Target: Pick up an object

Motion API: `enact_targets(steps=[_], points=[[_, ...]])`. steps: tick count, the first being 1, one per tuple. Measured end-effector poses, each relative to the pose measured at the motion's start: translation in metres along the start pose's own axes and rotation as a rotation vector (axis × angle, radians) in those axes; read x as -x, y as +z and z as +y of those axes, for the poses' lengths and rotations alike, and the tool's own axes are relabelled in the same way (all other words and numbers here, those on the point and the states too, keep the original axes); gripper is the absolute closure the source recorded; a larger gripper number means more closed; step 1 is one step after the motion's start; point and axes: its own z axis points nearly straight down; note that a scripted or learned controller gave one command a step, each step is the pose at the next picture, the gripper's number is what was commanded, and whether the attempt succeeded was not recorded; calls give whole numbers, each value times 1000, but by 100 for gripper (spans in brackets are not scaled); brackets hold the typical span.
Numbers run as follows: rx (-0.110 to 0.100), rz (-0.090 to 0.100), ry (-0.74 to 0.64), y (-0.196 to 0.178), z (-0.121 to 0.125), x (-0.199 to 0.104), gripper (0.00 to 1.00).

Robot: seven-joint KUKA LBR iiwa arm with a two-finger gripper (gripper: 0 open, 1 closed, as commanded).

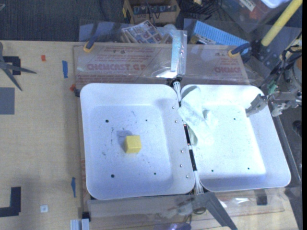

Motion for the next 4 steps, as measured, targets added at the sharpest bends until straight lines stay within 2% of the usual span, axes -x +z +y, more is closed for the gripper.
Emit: enact_targets(steps=[1,2,3,4], points=[[1,0,228,151,16,-27,0],[-2,0,232,143,15,-25,100],[0,-2,375,62,60,-103,100],[-3,-3,634,63,51,-192,100]])
